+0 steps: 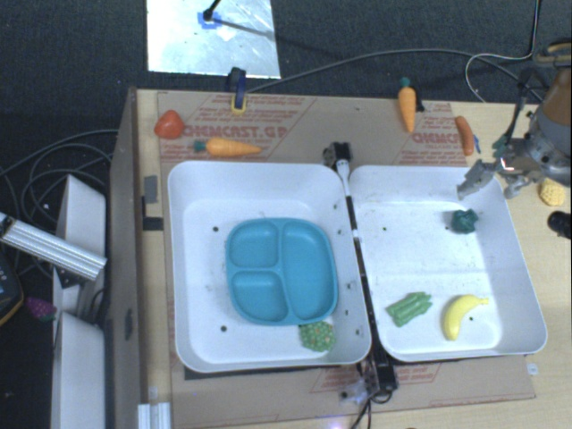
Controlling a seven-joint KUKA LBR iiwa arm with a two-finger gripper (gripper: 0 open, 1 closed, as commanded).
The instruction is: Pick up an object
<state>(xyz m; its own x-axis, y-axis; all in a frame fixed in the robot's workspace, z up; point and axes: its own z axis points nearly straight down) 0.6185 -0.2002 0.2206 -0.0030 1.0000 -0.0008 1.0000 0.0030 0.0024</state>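
Camera view, landmark right bin (514,239):
Gripper (494,178): at bin's far right corner, above the rim; fingers spread, gripping nothing.
Nearest object: dark teal lump (463,221), on bin floor just toward the near-left of the gripper; compact, no clear long axis.
Likely target: teal lump, judged by closeness; short descent and small inward shift needed.
Other contents, right bin: green pod piece (409,307) and banana (461,315) near the front wall, well apart from gripper.
Left bin (192,239): beside right bin; holds blue divided plate (281,271), compartments bare; green speckled ball (316,335) touching plate's front edge.
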